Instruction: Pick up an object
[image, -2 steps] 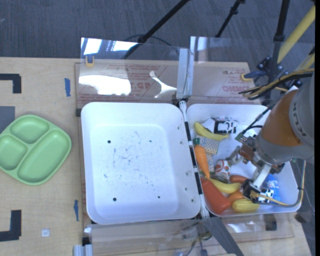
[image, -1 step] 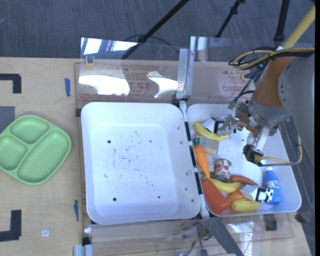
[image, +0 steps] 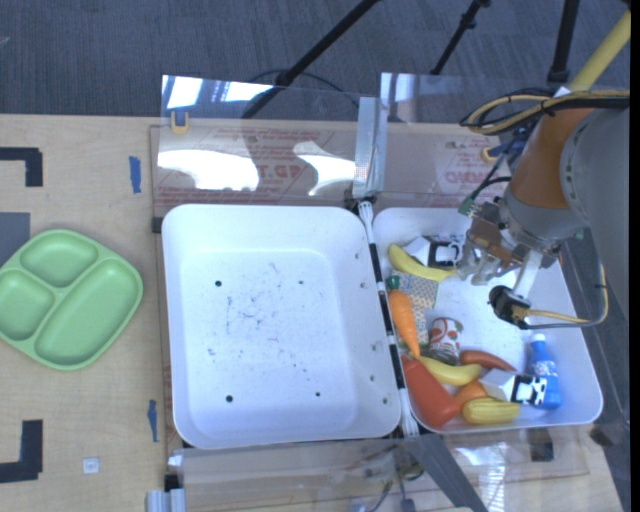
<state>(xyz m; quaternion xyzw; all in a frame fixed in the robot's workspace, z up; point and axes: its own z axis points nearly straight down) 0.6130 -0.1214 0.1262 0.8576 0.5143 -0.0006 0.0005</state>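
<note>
Objects (image: 450, 372) in right bin (image: 583, 368)

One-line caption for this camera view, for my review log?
KUKA arm's gripper hovers over the right bin beside a yellow banana, with carrot, blue bottle and other toys below; green divided plate lies left.

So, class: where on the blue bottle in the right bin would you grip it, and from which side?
Probably grip the blue bottle across its mid-body, from above. It lies flat near the right bin's right wall, with open floor on its left, so fingers should fit either side of its narrow width.
</note>
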